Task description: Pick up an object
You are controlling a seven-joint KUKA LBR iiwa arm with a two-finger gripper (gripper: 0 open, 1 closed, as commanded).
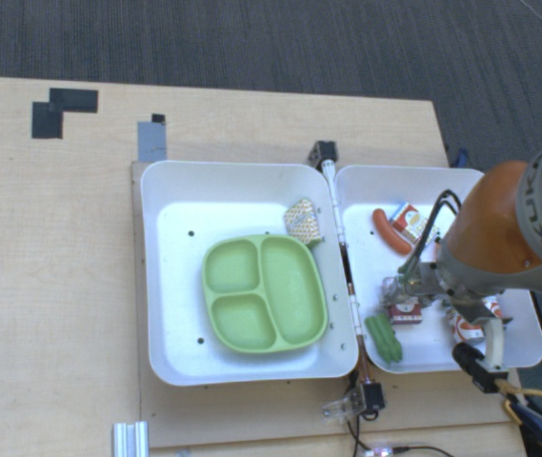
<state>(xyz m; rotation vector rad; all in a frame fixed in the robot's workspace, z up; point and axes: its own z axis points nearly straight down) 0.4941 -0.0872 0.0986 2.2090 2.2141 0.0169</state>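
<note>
The arm reaches in from the right over the right bin (442,187), its orange band above the wrist. My gripper (407,300) is low in that bin, right over a small red and white packet (405,313). A green pickle-shaped toy (383,339) lies just in front and to the left of it. Farther back in the same bin lie a red sausage (391,230) and a red and white carton (410,220). Another small packet (465,329) shows beside the arm at the right.
The left bin (170,284) holds a green three-compartment plate (264,293) and a crumpled patterned object (301,220) at its back right corner. A ridge with a black clamp (325,152) divides the bins. Cables lie at the bench's front edge.
</note>
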